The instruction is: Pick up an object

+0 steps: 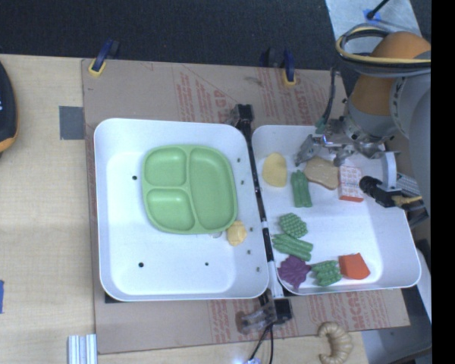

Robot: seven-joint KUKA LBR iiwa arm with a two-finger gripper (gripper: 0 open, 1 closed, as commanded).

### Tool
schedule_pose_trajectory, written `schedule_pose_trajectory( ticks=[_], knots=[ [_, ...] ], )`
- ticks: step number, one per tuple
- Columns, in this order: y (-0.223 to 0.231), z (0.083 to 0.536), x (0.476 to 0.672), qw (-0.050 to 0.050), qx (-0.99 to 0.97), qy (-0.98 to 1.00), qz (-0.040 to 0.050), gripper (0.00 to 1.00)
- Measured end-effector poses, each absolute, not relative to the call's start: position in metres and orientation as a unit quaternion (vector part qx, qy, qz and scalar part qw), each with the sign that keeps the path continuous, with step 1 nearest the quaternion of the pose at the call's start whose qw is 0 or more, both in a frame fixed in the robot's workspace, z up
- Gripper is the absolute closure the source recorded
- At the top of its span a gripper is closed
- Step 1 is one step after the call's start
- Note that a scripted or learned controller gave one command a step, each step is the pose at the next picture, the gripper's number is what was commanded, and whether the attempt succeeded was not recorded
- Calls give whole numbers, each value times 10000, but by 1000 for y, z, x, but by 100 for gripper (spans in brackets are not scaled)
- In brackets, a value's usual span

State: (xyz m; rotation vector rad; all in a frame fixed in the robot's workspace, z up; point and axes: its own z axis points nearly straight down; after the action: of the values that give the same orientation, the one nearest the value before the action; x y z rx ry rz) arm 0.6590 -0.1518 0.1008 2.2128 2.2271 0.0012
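You have two white bins side by side on the bench. The left bin (pixel 117 271) carries a green sectioned plate (pixel 189 188), with a small yellow piece (pixel 236 234) touching the plate's lower right rim. The right bin (pixel 398 252) holds the loose items: a pale yellow piece (pixel 274 170) near its upper left corner, a green pod (pixel 301 189) just beside it, a tan bread-like piece (pixel 323 174), a white and red card (pixel 350 183), a ridged green piece (pixel 293 224), a long green pod (pixel 292 245) below that, a purple cluster (pixel 293 270), a green vegetable (pixel 326 272) and an orange-red block (pixel 353 266) along the bin's near edge. The arm (pixel 379 82) enters from the right, and the gripper (pixel 330 149) sits low over the far part of the right bin, directly above and close to the tan bread-like piece. You cannot tell from this angle how its jaws stand, nor whether they touch that piece. A curled tan object (pixel 335 343) lies on the bench outside the bins.
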Motion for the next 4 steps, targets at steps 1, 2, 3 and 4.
schedule_pose_trajectory(
  ticks=[1,2,3,4],
  knots=[
    [-165,94,648,-26,7053,7089,12,0],
    [-188,93,660,-14,7035,7107,33,0],
    [-123,172,657,1,7046,7096,6,0],
    [-131,89,627,-12,7056,7086,-21,0]
  ],
)
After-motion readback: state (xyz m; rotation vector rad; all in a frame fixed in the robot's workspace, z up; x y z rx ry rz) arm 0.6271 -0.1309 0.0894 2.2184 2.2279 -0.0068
